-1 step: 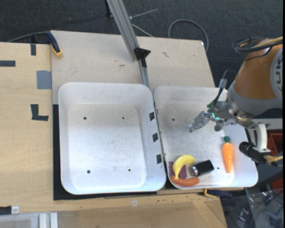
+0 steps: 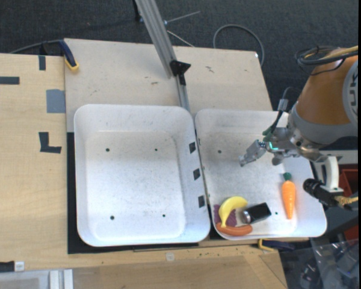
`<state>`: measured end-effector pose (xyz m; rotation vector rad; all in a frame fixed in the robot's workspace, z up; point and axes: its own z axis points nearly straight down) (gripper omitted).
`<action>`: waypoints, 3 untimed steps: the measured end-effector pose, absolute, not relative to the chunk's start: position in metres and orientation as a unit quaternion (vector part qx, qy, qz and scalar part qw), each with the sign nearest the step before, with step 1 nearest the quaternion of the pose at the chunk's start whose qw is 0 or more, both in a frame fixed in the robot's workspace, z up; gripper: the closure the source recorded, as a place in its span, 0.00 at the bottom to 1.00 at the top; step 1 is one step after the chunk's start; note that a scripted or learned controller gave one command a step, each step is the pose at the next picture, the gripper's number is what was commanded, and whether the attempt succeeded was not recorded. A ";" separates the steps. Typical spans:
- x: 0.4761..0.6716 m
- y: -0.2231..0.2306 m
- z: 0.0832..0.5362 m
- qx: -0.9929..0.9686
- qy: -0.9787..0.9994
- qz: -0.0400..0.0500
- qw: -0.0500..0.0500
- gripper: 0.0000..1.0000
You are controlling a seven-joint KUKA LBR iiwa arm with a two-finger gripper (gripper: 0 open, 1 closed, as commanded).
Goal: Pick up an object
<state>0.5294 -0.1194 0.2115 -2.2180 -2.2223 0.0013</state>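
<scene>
Banana (image 2: 231, 206), red sausage-like piece (image 2: 233, 229) and black block (image 2: 257, 212) sit bunched at the near edge of the right bin (image 2: 228, 131), touching one another. Carrot (image 2: 288, 198) lies alone toward that bin's right side, tip pointing to the near rim. Gripper (image 2: 251, 156) hangs over bare floor mid-bin, well apart from all four; finger spacing: cannot tell. Left bin (image 2: 132, 116) holds nothing to grasp. Judgement: carrot is the cleaner target. Approach straight down, jaws across its short axis, at mid-body rather than the taper.
</scene>
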 end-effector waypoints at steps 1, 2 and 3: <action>0.534 -0.111 0.153 -0.706 -0.708 0.002 0.003 0.00; 0.533 -0.110 0.109 -0.707 -0.707 0.002 0.003 0.00; 0.533 -0.109 0.088 -0.707 -0.708 0.001 0.000 0.00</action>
